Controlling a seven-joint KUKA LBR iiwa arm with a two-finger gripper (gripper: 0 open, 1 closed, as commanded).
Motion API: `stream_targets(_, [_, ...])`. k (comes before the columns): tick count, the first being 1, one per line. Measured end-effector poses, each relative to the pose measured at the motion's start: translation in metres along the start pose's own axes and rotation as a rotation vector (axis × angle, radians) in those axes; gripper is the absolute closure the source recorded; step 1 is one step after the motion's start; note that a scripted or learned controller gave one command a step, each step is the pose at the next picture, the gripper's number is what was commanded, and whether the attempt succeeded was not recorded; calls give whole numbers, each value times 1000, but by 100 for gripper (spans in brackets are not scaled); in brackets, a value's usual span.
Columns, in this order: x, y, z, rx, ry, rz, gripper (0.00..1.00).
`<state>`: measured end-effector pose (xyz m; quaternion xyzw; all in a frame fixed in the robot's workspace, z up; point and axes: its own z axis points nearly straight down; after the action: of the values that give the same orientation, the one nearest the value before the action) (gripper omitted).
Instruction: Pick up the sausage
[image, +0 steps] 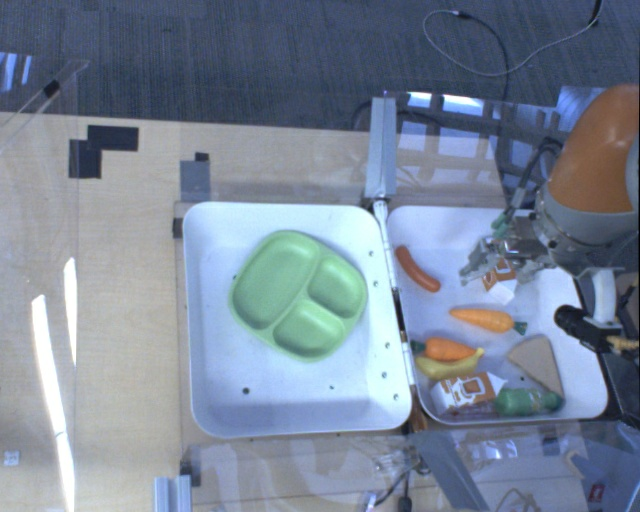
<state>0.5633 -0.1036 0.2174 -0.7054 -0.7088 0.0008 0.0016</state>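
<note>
We take this for a robotics lab. The wooden surface (120, 330) carries two shallow white bins (200, 330) fixed side by side between metal brackets (380, 140), with black tape marks (100, 148) near its far left corner. A grey industrial arm with an orange band (598, 140) reaches over the right bin, which holds plastic toy food such as a carrot (482, 319). Clear panels (40, 300) stand at the surface's left edge, a loose cable (500, 50) lies on the grey carpet (250, 50) beyond, and a green sectioned plate (298, 294) sits in the left bin.

Sausage (417, 268) flanks bare; bin divider (393, 285) close left; carrot (486, 319) below-right, apart.
</note>
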Motion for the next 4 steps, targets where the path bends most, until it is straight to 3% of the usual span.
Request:
stream_targets(1, [58,30,36,0,0,-50,0])
stream_targets(2, [11,57,131,-10,1,89,0])
stream_targets(3, [41,67,34,-4,-1,56,0])
stream_targets(4, [16,63,86,-1,-1,-27,0])
